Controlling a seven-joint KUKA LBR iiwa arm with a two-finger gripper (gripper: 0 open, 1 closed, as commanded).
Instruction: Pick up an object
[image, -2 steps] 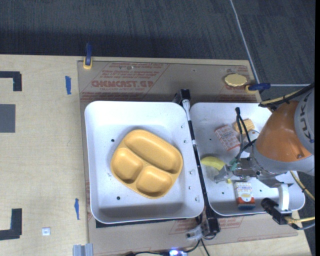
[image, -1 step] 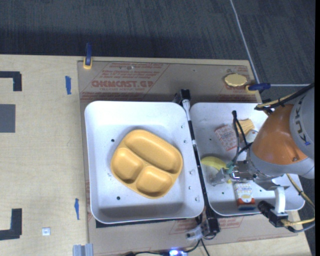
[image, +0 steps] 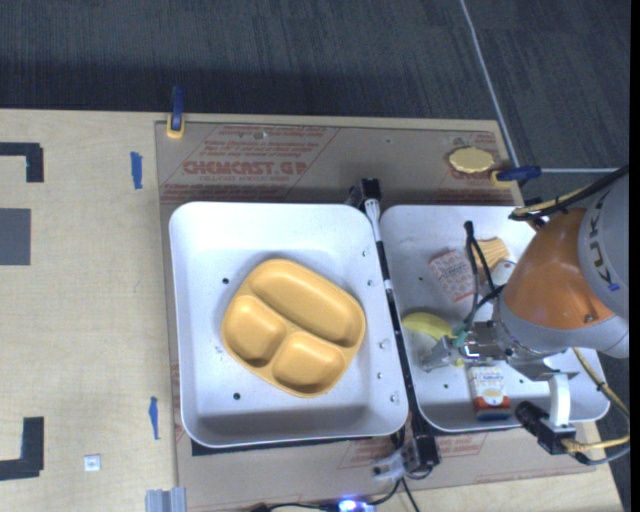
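The gripper (image: 447, 350) is down in the right white bin (image: 420, 235), just at five o'clock of the small yellow banana-shaped toy (image: 425, 324), angled for a grab; whether it's clenched, I cannot tell.

The brown board (image: 330, 160) under the two bins carries red printed letters along its far edge, up and to the left of the gripper (image: 447, 348). They look like "CHEMCAST GP", but the print is blurred and the last letters are not sure. A smaller red line above it cannot be read. On the grey arm (image: 612, 262), to the right of the gripper, the dark letters "KU" show at the picture's edge. The small packet (image: 452, 272) above the gripper and the small carton (image: 489, 388) just below-right of it have print too small to read.
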